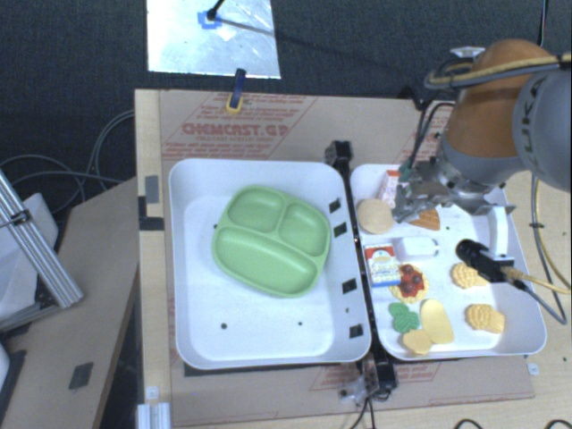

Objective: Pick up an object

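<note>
From my seat the light is even and fairly bright from above, with soft, faint shadows inside the bins [268,172]. I see glare on the shiny sheet [213,25] at the top. The white walls look slightly washed out. Focus is soft overall, and the dark floor shows grain.

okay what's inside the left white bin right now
The left bin holds one green divided plate with three compartments, lying flat near the middle. Nothing sits on the plate. Whatever lies beneath it is covered.
</note>
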